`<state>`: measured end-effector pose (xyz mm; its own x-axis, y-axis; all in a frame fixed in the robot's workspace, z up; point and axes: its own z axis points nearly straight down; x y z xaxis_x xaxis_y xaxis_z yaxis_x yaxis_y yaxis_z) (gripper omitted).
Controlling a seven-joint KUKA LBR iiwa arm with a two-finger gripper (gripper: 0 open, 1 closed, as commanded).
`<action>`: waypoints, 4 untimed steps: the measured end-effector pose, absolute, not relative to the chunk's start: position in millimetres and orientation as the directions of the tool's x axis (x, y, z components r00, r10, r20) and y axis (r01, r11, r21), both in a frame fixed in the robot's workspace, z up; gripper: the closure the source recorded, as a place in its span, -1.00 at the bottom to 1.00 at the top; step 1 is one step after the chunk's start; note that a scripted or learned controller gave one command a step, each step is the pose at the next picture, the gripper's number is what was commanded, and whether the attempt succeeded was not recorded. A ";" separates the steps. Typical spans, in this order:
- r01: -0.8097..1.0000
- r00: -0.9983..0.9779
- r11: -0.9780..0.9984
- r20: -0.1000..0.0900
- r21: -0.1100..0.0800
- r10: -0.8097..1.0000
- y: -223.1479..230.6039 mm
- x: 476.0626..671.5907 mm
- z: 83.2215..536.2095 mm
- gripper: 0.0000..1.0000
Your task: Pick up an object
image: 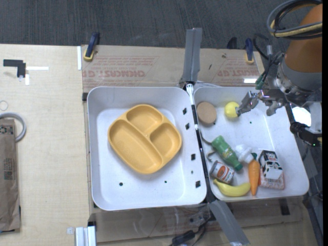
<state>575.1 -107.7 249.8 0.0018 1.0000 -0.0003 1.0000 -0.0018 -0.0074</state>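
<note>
The right bin (287, 137) holds a yellow lemon (231, 109), a round brown disc (206, 113), a green bottle (226, 151), a small can (222, 171), a banana (232, 188), a carrot (253, 173) and a small carton (270, 169). My gripper (259, 105) hangs over the bin's far part, just right of the lemon. Its fingers stand open with nothing between them; the left fingertip (246, 105) is close beside the lemon.
A yellow divided plate (145, 137) lies in the left bin (102, 188). A grey divider (193, 60) rises between the bins at the back. Cardboard (133, 65) lines the bench behind them. A brown bag (7, 173) lies far left.
</note>
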 end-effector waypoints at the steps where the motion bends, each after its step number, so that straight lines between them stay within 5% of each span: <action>1: 0.998 0.064 -0.064 -0.002 -0.006 0.998 -97.8 600.9 301.9 -1.00; 2: 0.940 -0.342 0.342 0.001 -0.007 0.940 -45.3 594.6 247.5 -1.00; 3: 0.967 -0.254 0.254 0.000 -0.005 0.967 -109.0 614.8 218.9 -1.00; 4: 0.915 -0.404 0.404 0.001 -0.004 0.915 -134.2 654.6 134.2 -1.00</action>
<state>654.6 -134.2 134.2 -0.4042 0.9147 0.0007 0.9147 0.4042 -0.0037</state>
